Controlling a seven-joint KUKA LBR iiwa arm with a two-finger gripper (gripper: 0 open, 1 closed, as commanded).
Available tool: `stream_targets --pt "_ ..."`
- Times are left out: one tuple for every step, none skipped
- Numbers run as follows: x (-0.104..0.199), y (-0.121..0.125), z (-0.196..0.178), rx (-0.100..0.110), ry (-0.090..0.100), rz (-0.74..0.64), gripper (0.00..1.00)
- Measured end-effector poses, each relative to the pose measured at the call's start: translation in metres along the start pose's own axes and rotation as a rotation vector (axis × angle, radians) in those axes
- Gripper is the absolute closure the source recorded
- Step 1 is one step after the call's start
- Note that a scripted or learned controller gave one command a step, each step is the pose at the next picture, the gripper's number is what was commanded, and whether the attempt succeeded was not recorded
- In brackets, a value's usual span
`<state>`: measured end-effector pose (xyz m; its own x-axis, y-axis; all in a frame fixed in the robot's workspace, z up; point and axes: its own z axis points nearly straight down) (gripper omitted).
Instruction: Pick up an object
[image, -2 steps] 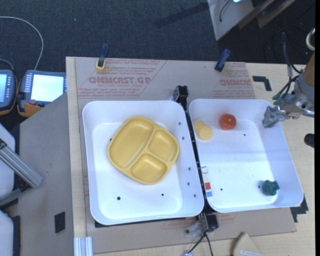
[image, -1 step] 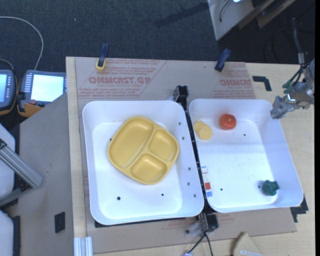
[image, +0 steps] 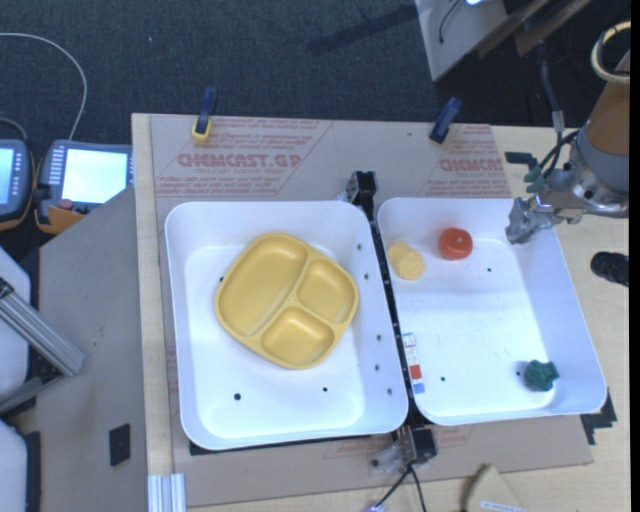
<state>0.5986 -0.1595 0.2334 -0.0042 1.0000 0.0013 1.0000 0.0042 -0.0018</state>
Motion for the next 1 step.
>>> stream_targets --pt "0.0493 -0.0027 0.0063 0.001 0.001 -0.001 1.0"
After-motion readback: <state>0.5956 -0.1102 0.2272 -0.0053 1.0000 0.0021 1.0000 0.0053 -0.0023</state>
